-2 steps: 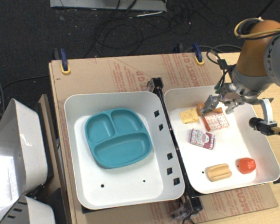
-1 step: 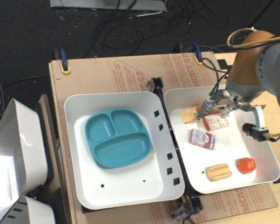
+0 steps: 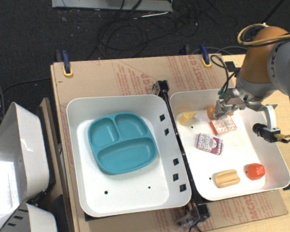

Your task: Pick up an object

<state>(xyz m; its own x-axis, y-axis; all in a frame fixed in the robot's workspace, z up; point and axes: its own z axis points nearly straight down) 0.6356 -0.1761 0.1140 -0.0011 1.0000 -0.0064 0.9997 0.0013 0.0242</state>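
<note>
While the teal divided plate [image 3: 122,142] sits alone in the left bin [image 3: 83,159], the right bin [image 3: 269,150] holds a yellow wedge [image 3: 187,117], pink packet [image 3: 209,143], red-and-white box [image 3: 223,126], hot-dog bun [image 3: 225,178] and tomato [image 3: 254,170]. Hovering over the box's upper edge, the gripper [image 3: 224,107] could, I judge, snag the neighbouring orange piece [image 3: 211,111] instead.

Grey arm [image 3: 277,71] reaching in from the right, orange band above the wrist, pincer [image 3: 224,108] pointing down, low
</note>
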